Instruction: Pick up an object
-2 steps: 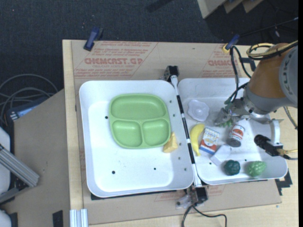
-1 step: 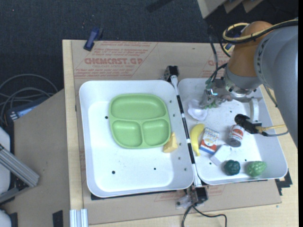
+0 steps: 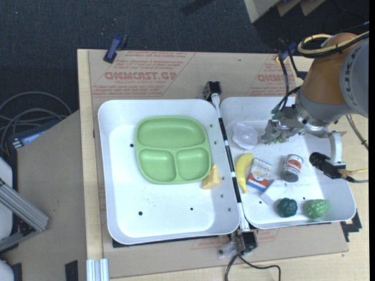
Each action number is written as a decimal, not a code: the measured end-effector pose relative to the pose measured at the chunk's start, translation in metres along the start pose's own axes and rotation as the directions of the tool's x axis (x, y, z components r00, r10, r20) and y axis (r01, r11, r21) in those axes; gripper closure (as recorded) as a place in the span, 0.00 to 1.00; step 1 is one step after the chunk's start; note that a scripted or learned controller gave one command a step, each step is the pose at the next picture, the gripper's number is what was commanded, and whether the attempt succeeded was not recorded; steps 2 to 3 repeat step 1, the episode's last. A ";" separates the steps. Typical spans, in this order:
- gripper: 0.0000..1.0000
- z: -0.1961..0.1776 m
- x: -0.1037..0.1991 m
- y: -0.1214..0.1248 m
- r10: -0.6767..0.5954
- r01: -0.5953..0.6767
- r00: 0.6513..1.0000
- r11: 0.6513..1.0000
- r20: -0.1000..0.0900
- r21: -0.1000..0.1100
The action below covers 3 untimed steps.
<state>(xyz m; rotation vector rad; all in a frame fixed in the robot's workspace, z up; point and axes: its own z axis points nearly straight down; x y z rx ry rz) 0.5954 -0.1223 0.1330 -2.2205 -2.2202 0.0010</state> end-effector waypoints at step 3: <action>1.00 -0.103 0.058 -0.056 -0.002 0.002 1.000 1.000 0.000 -0.004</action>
